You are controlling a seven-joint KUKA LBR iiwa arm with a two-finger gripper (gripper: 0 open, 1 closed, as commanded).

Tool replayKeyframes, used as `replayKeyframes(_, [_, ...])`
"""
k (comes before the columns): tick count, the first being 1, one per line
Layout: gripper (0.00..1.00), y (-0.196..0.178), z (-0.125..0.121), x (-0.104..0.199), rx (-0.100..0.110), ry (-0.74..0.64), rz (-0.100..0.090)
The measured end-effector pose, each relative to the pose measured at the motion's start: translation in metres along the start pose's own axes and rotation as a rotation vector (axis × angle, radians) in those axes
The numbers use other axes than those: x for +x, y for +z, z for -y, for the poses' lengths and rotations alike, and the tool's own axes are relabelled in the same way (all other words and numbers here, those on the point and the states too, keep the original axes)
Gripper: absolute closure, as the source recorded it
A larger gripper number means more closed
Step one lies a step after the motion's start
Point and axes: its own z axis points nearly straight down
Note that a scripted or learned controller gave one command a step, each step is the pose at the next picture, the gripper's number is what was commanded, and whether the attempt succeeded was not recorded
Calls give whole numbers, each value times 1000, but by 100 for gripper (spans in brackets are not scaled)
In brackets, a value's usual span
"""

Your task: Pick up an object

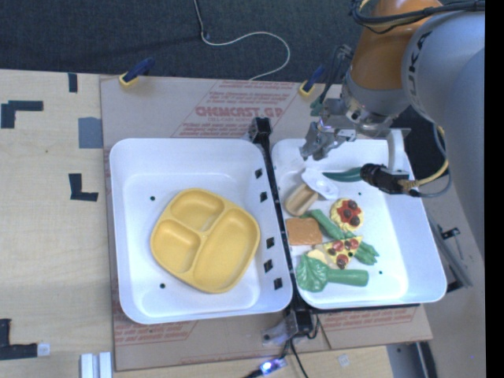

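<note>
- 2 white bins sit side by side on the tabletop: the right bin lies under and in front of the tool, the left bin off to its left.
- The left bin holds 1 yellow divided plate.
- In the right bin, nearest the camera and well in front of the tool, lies 1 green leafy vegetable toy; just behind it are 2 pizza-like pieces with red dots, 1 orange square piece and 1 green pod.
- Closer to the tool are 1 tan bread roll, 1 white spoon-like piece and 1 dark green pepper.
- The tool hangs over the bin's far left corner, just above the white piece; whether its fingers are open or closed cannot be told.
- Under the bins lies 1 cardboard sheet with red print.
- Beyond is dark carpet with 1 white cable.
</note>
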Motion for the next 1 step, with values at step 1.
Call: replayKeyframes(1, [100,-1,8,53,2,1,0])
